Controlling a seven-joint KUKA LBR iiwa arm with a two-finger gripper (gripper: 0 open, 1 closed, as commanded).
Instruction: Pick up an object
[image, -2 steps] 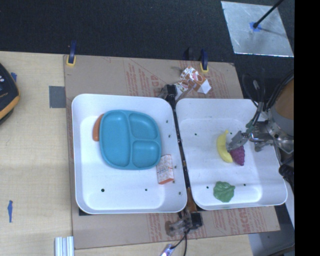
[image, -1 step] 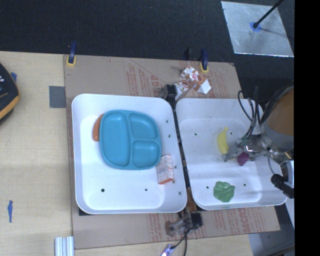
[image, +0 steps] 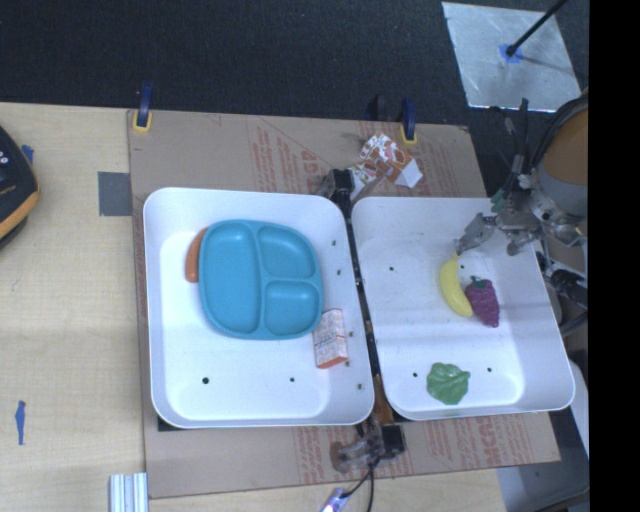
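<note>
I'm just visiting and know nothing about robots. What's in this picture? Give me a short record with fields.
left bin: blue divided plate lying over an orange item; small carton beside the plate
right bin: banana touching a purple grape bunch; green leafy toy near the front
claw: over the right bin's far right corner, above the banana in the image, holding nothing

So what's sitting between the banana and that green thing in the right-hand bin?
Nothing. In the camera view, the stretch from the banana down to the green object is bare white bin floor. The purple object lies beside the banana, off that line.
</note>
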